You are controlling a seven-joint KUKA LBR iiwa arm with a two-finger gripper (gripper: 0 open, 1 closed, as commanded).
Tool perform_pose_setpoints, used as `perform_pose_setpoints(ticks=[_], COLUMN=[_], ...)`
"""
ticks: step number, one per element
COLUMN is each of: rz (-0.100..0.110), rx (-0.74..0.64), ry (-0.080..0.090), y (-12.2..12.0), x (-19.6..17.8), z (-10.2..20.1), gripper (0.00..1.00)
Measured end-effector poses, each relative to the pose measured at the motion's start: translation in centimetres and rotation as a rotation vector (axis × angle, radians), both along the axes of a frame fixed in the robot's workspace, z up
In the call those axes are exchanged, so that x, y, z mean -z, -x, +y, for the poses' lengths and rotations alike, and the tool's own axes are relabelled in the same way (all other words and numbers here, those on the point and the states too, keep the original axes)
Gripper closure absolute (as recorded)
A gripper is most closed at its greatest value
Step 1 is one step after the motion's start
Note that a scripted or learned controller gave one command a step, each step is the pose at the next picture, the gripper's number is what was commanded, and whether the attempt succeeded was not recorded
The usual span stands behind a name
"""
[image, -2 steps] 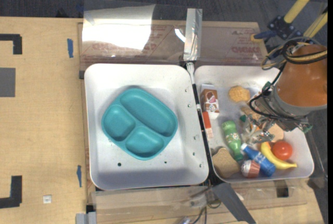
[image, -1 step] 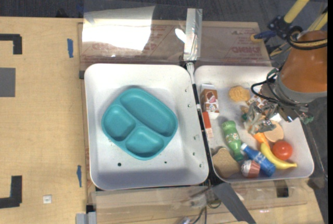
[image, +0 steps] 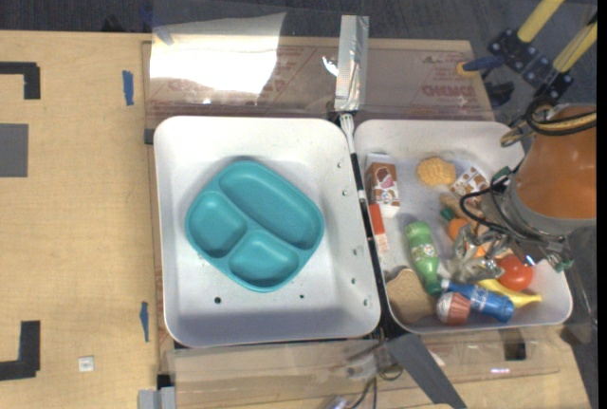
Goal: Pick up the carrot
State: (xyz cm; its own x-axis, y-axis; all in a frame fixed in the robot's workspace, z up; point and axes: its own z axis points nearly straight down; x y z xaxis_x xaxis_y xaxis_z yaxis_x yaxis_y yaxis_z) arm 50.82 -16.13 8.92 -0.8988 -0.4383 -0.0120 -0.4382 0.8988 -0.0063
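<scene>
Currently the gripper (image: 474,244) hangs low in the right bin (image: 408,134), among crowded toy food; whether it is clenched cannot be told. A small orange carrot (image: 457,228) seems just beside it. Descend straight, avoiding the green bottle (image: 423,252).

right bin (image: 560,307) crowded around claw (image: 471,250); left bin (image: 180,298) roomy beside tray (image: 253,223).

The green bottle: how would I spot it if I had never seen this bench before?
Look in the right-hand white bin, the one crowded with toy groceries, not the bin holding the teal divided plate. Near that bin's middle, just right of the long red and white carton, lies the green bottle, pointing toward the front edge. It is the bin's only green item.
</scene>
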Motion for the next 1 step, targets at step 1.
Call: perform_pose_setpoints(ticks=[1], rz=[-0.005], rx=[-0.047], ry=[0.000], y=[-4.11], x=[-13.08], z=[7.37], gripper=[1.00])
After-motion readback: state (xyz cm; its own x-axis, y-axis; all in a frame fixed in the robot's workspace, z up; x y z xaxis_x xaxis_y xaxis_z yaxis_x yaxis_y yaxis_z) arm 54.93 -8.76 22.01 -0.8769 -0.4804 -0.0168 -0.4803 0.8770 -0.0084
